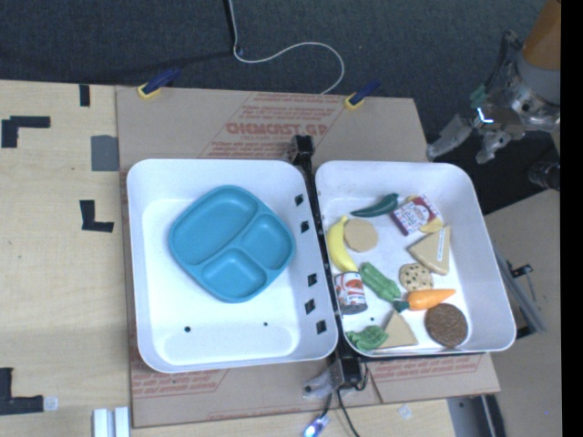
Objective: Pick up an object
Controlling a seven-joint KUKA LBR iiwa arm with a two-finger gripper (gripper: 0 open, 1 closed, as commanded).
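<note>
Gripper [475, 140] at upper right of frame, off the bins' far right corner, fingers spread wide with nothing between them. Right bin [481, 209] holds the candidate objects: banana [338, 245], round cracker [361, 236], green pepper [375, 207], carrot [429, 299], small can [352, 293], cheese wedge [432, 249], brown cookie [446, 324]. Left bin [146, 189] holds a blue divided plate [231, 242], centre-left of frame.

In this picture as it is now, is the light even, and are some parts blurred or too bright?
In the camera view the light is soft and even; the blue tray casts hardly any shadow. The white bin walls are bright but not washed out. The food toys, such as the banana and carrot, are soft-edged and lack fine detail. The gripper at the upper right is slightly blurred.
</note>
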